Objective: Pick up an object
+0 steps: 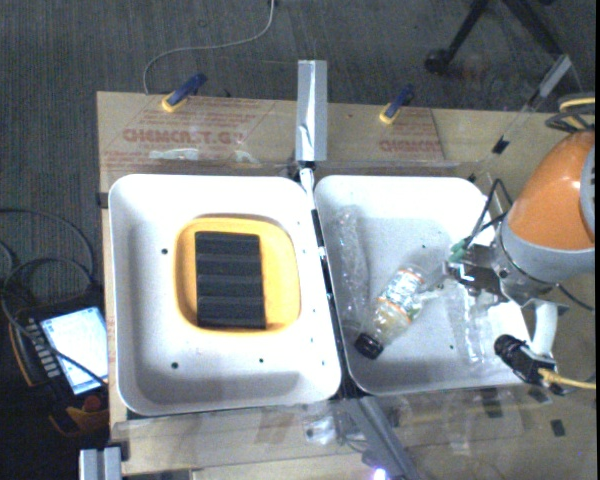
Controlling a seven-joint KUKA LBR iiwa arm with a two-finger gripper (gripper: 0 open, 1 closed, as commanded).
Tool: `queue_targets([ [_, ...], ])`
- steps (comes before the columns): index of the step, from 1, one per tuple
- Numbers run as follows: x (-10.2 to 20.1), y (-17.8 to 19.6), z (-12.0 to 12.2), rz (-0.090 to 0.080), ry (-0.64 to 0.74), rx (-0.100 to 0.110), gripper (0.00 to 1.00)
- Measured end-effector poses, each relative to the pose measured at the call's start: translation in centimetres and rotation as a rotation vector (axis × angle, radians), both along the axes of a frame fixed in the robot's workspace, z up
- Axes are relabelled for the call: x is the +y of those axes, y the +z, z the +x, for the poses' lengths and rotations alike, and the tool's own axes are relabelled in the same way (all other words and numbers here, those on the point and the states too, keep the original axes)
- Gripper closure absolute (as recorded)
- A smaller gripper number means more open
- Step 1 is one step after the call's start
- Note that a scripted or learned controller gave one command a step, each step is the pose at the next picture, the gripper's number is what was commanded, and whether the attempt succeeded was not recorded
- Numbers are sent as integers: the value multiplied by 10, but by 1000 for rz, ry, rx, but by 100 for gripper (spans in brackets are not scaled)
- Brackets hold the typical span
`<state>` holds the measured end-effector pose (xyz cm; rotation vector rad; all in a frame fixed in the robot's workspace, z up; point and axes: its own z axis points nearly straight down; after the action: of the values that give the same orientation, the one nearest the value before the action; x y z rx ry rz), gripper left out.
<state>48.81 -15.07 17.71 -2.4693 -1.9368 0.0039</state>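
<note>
Now | approach step, we judge | pincer [467, 268], probably beside bottle [395, 306] in right bin [400, 193]; grip state: we cannot tell | next: descend over bottle, close.

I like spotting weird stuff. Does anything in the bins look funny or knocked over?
Yes: the clear plastic bottle in the right bin lies on its side, slanted, its dark cap toward the bin's near edge. The yellow tray sits flat in the left bin.

At the right edge of the frame the arm [555, 223] shows a rounded orange band above a pale grey wrist. Thin black cables loop beside it on the left. Below hangs a white part with a black cylindrical fitting and a yellowish cable.
</note>
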Motion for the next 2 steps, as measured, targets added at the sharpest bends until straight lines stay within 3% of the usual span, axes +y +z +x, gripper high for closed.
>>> queue_targets([
  [1, 25, -81, 38, -3, 142, -13, 0],
  [2, 25, -72, 38, -1, 142, -12, 100],
])
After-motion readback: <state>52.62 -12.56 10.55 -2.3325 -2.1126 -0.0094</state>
